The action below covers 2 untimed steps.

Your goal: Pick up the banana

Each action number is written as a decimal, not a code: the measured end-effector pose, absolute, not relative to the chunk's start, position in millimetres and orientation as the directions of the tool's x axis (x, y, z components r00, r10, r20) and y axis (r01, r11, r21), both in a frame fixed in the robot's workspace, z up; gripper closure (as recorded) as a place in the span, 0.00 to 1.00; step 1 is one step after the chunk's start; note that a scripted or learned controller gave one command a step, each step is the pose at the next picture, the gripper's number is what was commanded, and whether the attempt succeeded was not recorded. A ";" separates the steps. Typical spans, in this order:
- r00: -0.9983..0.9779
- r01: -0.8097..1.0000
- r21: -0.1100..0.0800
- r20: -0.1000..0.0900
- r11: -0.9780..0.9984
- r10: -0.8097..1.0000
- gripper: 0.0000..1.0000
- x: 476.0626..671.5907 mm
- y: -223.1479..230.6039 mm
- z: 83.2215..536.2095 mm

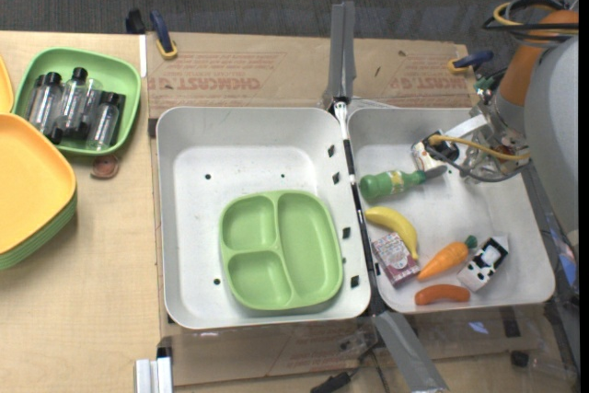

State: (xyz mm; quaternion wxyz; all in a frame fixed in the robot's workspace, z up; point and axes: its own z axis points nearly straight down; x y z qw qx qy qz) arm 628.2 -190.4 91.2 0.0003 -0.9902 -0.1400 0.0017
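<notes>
Camera view: banana (394,224) between green bottle (391,184), packet (393,258) and carrot (443,260); claw (433,152) state unclear.

The light wooden tabletop (83,308) carries two shallow white plastic bins side by side on a brown cardboard sheet (276,74): the left bin (184,198) mid-table, the right bin (525,281) toward the right edge. At the left edge lies a stack of orange plates (28,189). Near the far left corner rests a green square tray (78,101).
</notes>
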 end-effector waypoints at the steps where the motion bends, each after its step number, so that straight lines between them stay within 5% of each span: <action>1: 0.960 0.281 -0.002 -0.006 -0.960 0.281 1.00 627.9 -190.0 99.9; 2: 0.975 0.220 0.000 -0.002 -0.975 0.220 1.00 643.9 -164.6 138.0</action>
